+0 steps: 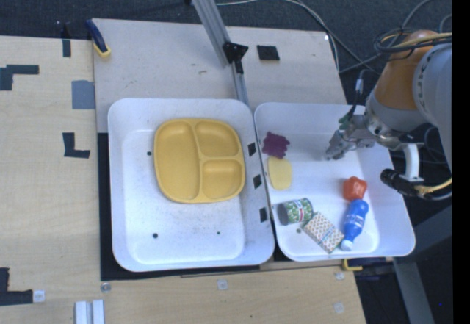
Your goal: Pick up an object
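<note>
Hovering near the right white bin's [382, 242] far edge, your gripper [339, 148], grip state indiscernible, risked closing on nothing.

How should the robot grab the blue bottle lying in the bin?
Probably best around its middle, coming straight down from above. The blue bottle lies on its side in the right bin, so its long round body faces up. The tool should close across the narrow width, not along the length. Watch the orange object near its top end and the patterned box close beside it.
</note>
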Controlling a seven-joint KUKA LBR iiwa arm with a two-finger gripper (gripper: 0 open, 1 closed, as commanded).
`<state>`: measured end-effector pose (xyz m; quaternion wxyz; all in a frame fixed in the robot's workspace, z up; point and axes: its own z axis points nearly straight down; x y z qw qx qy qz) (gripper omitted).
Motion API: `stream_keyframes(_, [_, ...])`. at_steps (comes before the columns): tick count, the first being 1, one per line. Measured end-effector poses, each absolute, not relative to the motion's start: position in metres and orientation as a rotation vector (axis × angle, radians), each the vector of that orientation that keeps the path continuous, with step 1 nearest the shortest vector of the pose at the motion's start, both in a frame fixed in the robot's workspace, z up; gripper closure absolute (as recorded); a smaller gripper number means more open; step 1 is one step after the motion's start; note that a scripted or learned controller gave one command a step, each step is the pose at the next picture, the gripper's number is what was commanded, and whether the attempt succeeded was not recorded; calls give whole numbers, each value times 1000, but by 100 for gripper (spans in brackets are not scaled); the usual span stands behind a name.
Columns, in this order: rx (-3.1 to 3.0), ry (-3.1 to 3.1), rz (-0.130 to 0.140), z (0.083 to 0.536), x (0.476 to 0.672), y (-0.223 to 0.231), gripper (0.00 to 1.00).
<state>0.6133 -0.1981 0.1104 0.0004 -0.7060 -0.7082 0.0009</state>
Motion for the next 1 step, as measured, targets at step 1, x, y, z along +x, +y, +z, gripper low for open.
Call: stream_keyframes(1, [-2222,-2226,-2,172,620,-196,100])
